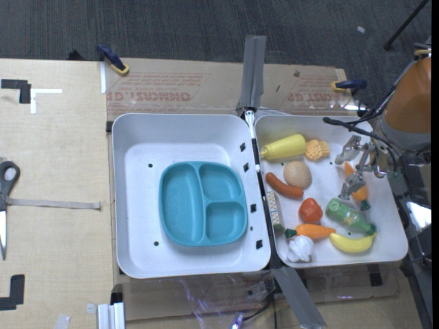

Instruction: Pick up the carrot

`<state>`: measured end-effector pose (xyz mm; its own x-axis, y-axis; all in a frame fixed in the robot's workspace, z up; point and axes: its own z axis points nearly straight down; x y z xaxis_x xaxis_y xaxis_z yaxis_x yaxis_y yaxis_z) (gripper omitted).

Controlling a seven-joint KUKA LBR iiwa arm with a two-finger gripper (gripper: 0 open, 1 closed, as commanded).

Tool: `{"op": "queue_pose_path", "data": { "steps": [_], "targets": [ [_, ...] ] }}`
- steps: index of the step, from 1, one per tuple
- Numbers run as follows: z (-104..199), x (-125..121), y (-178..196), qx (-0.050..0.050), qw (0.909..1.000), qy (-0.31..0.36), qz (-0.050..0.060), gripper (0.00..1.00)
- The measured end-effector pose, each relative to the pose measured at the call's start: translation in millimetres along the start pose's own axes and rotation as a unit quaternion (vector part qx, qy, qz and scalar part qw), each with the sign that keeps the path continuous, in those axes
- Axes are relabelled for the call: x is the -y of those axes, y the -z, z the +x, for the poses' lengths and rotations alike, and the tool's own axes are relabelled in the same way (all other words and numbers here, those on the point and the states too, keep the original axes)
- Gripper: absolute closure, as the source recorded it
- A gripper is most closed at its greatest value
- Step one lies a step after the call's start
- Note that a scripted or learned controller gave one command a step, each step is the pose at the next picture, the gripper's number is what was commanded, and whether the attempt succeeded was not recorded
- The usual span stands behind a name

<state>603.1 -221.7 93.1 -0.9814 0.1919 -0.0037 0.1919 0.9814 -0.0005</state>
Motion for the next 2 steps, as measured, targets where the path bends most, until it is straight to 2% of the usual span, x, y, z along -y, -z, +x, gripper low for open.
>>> {"op": "queue_pose_path", "data": {
  "steps": [1, 2],
  "targets": [
    [-2.3, -2.0, 11.6, 0.003, 1.0000, 0.002, 0.000, 1.00],
    [43.6, -56.4, 61.5, 0.000, 0.9969, -0.078, 0.000, 1.00]
  ]
}}
